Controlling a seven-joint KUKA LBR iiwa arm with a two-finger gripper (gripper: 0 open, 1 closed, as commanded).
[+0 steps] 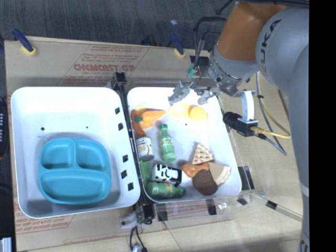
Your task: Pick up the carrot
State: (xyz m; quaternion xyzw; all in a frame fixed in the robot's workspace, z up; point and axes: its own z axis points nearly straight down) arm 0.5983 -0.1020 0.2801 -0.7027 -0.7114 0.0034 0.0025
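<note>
Nearest the camera, a green bottle [166,190] lies along the right bin's [231,156] front wall. The carrot [148,117] rests near the far-left corner, against the divider. The gripper [191,92] hovers just beside it, fingers spread and empty, apparently poised for a descent.

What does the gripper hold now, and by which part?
Nothing. The open two-finger gripper hangs above the right white bin, apart from the orange carrot.
</note>
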